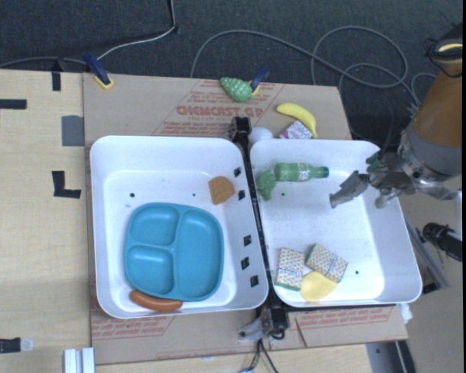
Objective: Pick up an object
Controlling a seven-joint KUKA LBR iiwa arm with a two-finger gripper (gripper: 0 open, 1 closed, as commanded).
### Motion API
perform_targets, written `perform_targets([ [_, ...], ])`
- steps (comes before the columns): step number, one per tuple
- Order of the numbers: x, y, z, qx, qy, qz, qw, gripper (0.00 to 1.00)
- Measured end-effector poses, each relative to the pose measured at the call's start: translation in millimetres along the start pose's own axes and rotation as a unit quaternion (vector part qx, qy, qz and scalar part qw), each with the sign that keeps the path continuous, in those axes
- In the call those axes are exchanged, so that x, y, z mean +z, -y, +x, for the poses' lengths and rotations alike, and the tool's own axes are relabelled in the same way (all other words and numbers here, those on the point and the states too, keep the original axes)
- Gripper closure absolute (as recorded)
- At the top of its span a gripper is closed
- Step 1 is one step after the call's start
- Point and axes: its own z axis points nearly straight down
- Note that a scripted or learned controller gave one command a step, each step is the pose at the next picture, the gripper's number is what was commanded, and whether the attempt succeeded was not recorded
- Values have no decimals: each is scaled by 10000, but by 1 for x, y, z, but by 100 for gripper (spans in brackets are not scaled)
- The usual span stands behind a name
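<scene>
Though blurred, tool [365, 189] fingers look spread — arm [441, 115] cropped.

Your left bin [109, 208] has tray [173, 250] w/ sausage [155, 301] in front; right bin [388, 282] has bottle [299, 172] at back, packets [311, 264] near front.

- Light wooden bench [31, 231], black tape marks on its left part.
- Printed brown cardboard sheet [147, 107] laid flat over the bench middle.
- Two shallow white bins on the cardboard, side by side, touching: left bin [113, 158], right bin [388, 274].
- Beyond the bins, on the cardboard: green object [237, 88], yellow banana [297, 116], small printed packet [297, 131] just beside the banana.
- Blue-and-yellow clamp [99, 71] at the cardboard's far left corner.
</scene>
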Motion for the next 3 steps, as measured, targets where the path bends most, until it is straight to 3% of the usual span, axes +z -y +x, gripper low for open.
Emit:
perform_targets([
  [1,82,-61,-67,7,5,7,10000,0],
  [2,188,-99,-10,-5,0,-23,10000,0],
  [3,189,-153,27,13,15,90,10000,0],
])
